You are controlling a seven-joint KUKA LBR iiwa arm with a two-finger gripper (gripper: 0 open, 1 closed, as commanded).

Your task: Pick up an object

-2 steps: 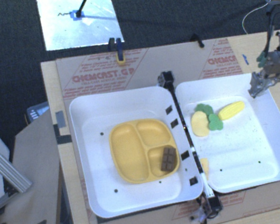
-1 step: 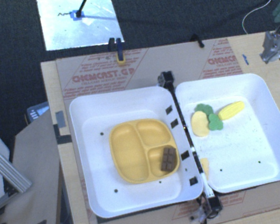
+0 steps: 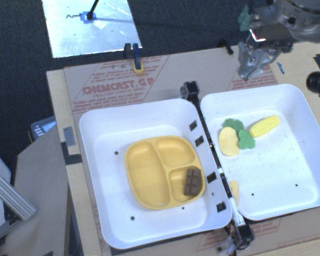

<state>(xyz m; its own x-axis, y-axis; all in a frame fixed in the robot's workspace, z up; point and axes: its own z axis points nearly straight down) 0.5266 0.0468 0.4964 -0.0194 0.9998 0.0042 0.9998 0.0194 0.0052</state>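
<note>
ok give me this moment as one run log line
gripper: above right bin's far edge, nothing seen held | corn cob, green piece, pale yellow piece: in right bin | chocolate piece: on yellow divided plate, left bin

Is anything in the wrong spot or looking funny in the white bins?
One thing: a small yellow piece sits jammed against the right bin's left wall, apart from the corn and green pieces. The brown block lies neatly in one compartment of the yellow tray.
</note>
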